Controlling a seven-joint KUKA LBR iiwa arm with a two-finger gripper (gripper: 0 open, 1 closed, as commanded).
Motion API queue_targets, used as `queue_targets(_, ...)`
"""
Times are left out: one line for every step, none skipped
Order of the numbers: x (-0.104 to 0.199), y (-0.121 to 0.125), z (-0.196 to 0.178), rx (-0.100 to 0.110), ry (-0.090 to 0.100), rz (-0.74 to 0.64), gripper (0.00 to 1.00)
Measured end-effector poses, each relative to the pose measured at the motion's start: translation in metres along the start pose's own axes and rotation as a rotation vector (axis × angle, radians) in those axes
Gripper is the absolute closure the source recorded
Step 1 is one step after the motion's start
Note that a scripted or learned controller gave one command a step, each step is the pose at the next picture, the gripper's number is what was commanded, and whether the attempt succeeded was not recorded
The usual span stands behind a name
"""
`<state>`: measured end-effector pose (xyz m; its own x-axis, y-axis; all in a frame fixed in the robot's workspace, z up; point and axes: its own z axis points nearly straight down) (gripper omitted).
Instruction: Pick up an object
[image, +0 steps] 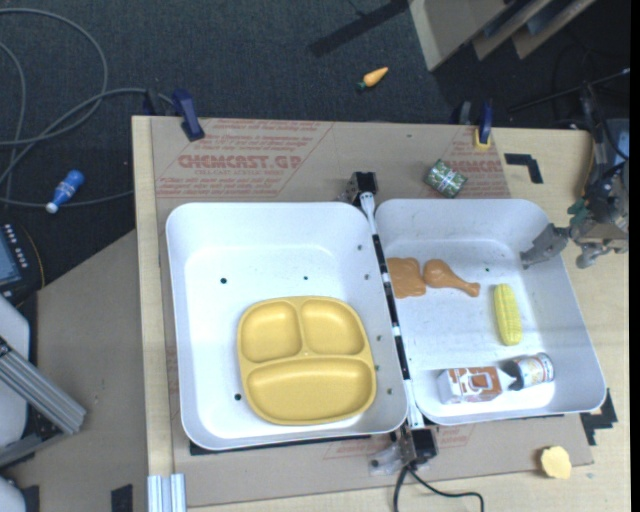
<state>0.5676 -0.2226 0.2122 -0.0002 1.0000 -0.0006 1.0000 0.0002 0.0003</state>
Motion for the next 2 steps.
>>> queue_targets(0.053,-0.044,0.130,0.016,0.009,-0.001,0.00)
queue_targets(0.049,-0.039,0.112,-0.002,0.000,0.001,1.00)
